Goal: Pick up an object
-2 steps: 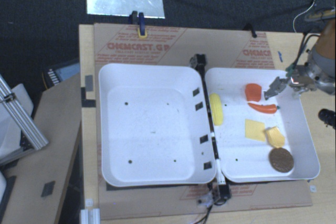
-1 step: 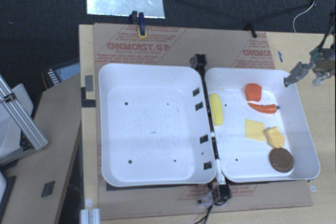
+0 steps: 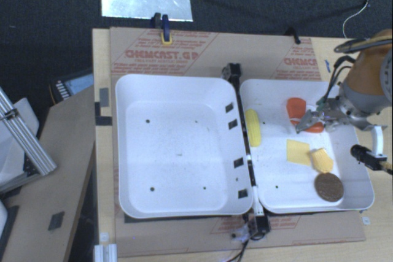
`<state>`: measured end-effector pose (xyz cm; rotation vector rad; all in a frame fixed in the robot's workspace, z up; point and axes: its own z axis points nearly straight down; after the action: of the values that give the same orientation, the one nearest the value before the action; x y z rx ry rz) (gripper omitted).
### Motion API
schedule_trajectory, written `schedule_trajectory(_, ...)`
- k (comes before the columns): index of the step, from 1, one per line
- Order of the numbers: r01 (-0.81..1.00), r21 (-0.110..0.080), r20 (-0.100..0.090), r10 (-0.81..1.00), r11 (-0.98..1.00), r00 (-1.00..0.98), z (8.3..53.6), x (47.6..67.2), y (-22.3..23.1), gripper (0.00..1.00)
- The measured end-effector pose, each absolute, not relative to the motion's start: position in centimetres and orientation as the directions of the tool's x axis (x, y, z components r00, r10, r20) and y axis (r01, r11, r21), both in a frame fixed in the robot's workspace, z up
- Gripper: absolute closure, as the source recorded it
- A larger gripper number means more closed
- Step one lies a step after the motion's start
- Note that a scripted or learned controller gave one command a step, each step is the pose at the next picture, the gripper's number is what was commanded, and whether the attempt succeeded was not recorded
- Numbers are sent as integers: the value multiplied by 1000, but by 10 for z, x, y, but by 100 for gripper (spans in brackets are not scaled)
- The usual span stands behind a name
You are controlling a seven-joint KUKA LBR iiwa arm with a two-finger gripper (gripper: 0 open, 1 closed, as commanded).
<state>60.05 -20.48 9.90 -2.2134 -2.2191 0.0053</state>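
My gripper hangs low over the back of the right bin, reaching in from the right. Just left of it sits an orange cup-like piece. A second orange piece lies right under the gripper, partly hidden by it. In front of the gripper lie a flat yellow slice, a yellow chunk and a round brown disc. A yellow corn cob rests along the bin's left wall.
The left bin stands beside the right one, joined by a black clip strip. A dark arm part juts over the right bin's right rim. Cardboard lies under both bins.
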Motion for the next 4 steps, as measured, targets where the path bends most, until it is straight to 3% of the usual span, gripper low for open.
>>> schedule_trajectory(1, 1000, 2, -1, 1000, 2, -2, 108, 603, -206, 0)
schedule_trajectory(4, 1000, 2, -1, 1000, 2, -2, 108, 603, -206, 0)
